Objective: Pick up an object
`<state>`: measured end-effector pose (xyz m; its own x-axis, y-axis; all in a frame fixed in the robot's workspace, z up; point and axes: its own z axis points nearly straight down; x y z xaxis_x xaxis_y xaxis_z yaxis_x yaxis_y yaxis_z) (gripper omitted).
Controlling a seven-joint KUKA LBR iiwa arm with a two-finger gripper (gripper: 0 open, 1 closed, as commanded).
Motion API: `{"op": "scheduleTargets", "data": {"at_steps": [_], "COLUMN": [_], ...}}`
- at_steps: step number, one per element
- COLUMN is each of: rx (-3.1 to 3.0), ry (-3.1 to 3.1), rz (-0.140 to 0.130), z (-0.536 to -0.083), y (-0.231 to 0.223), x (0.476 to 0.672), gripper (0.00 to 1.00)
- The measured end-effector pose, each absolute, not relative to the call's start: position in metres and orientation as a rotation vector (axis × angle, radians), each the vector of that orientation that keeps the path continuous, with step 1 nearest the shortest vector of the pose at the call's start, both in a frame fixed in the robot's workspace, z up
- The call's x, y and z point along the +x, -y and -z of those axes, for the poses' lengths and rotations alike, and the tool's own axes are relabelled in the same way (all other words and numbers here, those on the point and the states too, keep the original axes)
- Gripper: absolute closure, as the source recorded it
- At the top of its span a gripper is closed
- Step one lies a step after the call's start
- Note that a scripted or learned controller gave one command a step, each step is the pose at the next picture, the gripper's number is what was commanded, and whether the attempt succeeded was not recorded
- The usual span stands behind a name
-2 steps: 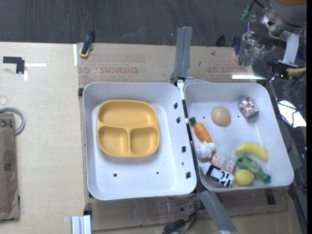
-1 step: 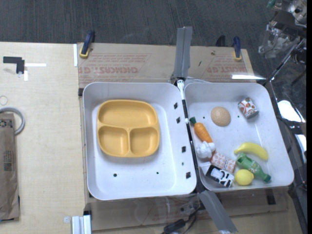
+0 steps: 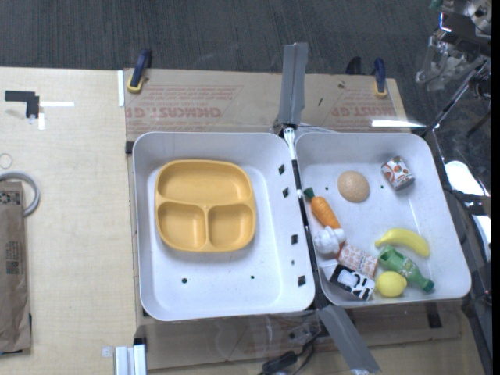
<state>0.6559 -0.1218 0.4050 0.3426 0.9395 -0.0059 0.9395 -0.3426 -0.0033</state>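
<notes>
Nothing is picked yet, so I read this as the opening step: choosing a target and bringing the arm in. My candidates all lie in the right-hand shallow white bin [image 3: 437, 170]: a round tan ball [image 3: 353, 186] near its middle top, a small red-and-white printed can [image 3: 398, 173] at about two o'clock from the ball, an orange toy carrot [image 3: 323, 210] at eight o'clock from it, against the bin's left wall, and a yellow plastic banana [image 3: 404, 242] lower right, with a green bottle [image 3: 407, 269] and a yellow lemon [image 3: 391, 284] crowded just below it. The left-hand white bin [image 3: 148, 233] carries a yellow three-compartment plate [image 3: 205, 205]. The gripper [image 3: 461, 10] sits at the view's one o'clock corner, well apart from everything on the tabletop; I cannot tell its state. I judge the ball the easiest target, standing clear of its neighbours; the next move calls for swinging in over it and descending.
</notes>
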Motion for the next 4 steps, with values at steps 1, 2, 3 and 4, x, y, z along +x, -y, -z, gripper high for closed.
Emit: {"op": "scheduleTargets", "data": {"at_steps": [1,2,3,4], "rx": [2.571,2.569,2.568,2.720], "ry": [-1.804,-1.807,-1.810,-1.574], "rz": [0.016,0.022,0.029,0.007], "z": [-0.412,-0.420,-0.427,-0.341], "y": [0.121,0.121,0.121,0.132], "x": [0.657,0.658,0.658,0.659], "gripper": [1.00,1.00,1.00,1.00]}}
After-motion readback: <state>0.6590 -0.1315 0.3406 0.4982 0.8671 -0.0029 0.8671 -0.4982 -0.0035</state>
